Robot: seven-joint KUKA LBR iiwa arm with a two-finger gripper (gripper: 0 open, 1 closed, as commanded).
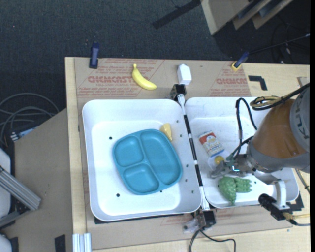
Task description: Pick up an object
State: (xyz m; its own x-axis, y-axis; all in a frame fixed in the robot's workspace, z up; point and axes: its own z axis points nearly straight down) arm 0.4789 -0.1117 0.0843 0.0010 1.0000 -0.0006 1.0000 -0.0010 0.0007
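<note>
Dark carpet floor around light wood bench. Grey cables coiled on floor at left; pale wooden furniture at top right.

One camera is looking down at a slant from above the bench, sitting fairly high. It is taking in both white bins, the left bin and the right bin, with dark floor beyond. The arm is entering from the right.
</note>
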